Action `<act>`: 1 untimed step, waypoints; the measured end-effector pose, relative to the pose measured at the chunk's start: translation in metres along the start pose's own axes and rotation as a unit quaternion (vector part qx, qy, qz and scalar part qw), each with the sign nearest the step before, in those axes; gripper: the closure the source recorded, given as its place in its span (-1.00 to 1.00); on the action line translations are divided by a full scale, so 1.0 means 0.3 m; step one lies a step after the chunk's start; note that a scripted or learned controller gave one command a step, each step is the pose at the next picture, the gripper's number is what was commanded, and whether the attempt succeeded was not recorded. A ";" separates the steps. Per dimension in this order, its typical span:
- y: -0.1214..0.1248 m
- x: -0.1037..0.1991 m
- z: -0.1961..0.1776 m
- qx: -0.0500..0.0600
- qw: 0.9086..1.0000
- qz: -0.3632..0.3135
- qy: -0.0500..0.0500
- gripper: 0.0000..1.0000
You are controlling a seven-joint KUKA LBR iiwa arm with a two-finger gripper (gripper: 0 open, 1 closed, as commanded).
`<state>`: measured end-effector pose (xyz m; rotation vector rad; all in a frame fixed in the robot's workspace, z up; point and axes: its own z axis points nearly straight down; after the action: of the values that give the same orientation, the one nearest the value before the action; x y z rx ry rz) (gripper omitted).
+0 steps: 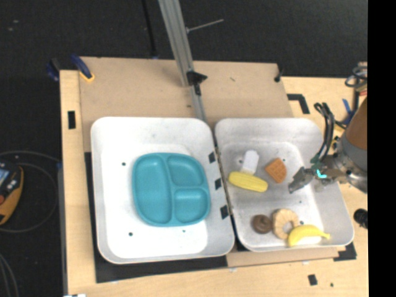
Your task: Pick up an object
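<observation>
The claw (299, 180) hangs low over the right bin (272, 129), its state impossible to tell. Just left of it lies the orange block (276, 170), with the corn cob (248, 182) and white cup (250, 161) beyond. Nearer, the banana (307, 235), tan disc (285, 221) and brown donut (262, 224) cluster. A blue divided plate (171, 188) sits in the left bin (111, 166).

Robot lab: bench (154, 85), white bins (111, 135)
</observation>
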<state>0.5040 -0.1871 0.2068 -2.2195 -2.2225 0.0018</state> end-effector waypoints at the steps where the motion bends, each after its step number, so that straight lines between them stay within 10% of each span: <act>1: 0.003 0.000 -0.004 -0.001 1.000 0.000 0.000 -1.00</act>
<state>0.5047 -0.1872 0.2079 -2.2208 -2.2247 -0.0004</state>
